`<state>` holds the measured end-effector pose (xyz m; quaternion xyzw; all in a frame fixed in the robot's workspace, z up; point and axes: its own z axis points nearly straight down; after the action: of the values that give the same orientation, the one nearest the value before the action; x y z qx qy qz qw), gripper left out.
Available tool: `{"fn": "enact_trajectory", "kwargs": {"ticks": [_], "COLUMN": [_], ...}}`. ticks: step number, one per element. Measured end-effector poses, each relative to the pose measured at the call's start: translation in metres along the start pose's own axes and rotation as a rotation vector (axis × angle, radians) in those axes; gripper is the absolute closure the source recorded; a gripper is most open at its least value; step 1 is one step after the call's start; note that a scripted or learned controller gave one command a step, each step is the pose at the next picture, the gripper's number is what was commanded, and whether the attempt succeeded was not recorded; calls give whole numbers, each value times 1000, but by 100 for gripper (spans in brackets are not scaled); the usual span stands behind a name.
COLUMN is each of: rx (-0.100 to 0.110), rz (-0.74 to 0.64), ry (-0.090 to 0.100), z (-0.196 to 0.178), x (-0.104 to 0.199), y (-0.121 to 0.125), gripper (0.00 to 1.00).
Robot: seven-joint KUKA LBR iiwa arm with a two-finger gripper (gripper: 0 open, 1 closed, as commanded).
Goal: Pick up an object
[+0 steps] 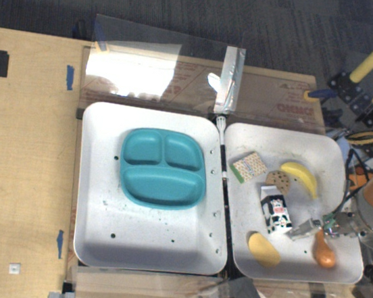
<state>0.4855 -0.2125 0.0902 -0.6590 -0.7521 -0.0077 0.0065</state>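
The end effector (314, 225) is hovering low in the right bin (340, 274), beside the black-and-white carton (277, 213); whether it is clenched, I cannot tell.

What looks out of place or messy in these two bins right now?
Nothing looks spilled or broken. The teal divided plate sits slightly askew in the left bin. In the right bin, a banana, a small carton and other items lie scattered at odd angles.

Overhead, slanted view onto both bins (86, 234)
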Motion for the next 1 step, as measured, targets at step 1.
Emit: {"fn": "enact_trajectory", "kwargs": {"ticks": [1], "rx": [-7], "rz": [3], "ry": [-17], "z": [-5], "x": [-5], "y": [1], "gripper": [100]}}
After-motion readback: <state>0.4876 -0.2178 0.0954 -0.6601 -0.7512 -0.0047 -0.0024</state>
